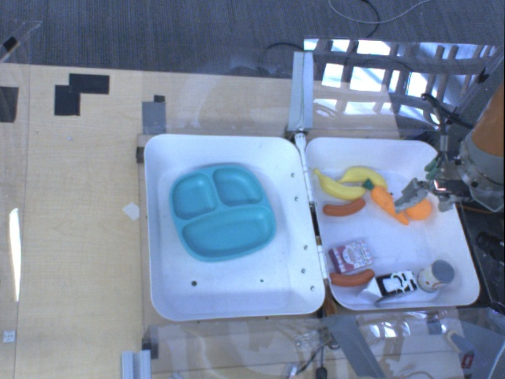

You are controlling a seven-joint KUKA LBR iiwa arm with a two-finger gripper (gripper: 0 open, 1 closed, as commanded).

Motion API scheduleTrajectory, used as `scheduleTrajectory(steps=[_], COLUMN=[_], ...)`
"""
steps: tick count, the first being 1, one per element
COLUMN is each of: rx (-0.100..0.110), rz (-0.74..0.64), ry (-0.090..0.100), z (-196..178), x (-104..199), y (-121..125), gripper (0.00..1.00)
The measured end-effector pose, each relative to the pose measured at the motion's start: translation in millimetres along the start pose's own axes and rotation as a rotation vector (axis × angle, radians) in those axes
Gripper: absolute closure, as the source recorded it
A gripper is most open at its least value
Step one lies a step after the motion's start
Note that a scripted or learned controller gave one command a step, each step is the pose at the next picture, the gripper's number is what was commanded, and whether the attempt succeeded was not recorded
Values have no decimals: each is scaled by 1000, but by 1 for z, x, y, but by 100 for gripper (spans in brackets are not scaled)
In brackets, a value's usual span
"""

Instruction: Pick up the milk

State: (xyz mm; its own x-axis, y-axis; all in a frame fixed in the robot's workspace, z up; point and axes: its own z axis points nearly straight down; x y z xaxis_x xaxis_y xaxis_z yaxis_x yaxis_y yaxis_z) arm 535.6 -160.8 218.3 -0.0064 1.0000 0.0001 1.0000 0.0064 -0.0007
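1. The gripper (416,197) hung over the right bin (454,235), fingers apart and empty, right above the carrots (394,204).
2. The milk (394,284) lay on its side well below it, near the bin's front wall.
3. Closing there would probably have caught a carrot instead.
4. A sausage (352,277) and a cup (435,275) flanked the milk, so a descent could have knocked either.
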Motion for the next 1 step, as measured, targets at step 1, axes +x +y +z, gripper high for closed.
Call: scheduleTrajectory(steps=[1], rx=[1], rz=[58], ry=[1], z=[101], x=[-45], y=[-37], gripper=[0])
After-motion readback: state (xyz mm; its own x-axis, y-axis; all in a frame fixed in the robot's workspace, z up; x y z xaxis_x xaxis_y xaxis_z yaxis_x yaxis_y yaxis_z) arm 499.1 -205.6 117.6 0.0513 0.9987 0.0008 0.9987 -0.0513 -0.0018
